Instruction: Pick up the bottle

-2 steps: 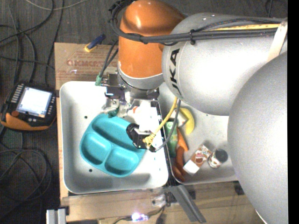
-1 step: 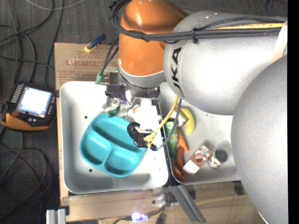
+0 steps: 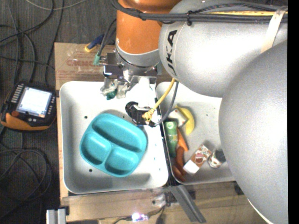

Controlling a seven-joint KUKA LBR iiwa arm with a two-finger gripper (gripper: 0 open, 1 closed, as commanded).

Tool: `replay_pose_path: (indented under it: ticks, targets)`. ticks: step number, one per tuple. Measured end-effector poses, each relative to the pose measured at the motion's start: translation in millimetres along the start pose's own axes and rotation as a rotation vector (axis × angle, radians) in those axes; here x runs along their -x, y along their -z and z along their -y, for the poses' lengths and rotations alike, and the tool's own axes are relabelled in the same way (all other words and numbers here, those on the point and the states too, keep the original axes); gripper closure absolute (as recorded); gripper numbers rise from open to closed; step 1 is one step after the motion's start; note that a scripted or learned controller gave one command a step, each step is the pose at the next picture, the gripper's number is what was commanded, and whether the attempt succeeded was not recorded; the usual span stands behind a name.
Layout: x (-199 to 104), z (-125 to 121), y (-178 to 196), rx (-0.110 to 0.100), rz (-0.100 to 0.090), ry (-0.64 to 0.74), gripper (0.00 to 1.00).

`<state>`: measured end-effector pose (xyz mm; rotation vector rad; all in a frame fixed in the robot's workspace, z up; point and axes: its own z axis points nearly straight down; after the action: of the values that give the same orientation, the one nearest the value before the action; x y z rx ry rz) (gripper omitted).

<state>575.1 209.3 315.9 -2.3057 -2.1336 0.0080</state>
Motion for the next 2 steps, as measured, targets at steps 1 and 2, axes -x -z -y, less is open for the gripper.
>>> replay_pose_path:
  ticks: [1, 2]
  targets:
    - [-20.3, 50.3, 0.2, -0.001, 0.0, 0.002, 1.0]
    - [-20.0, 57.1, -5.0, -0.002, -0.002, -0.072, 1.0]
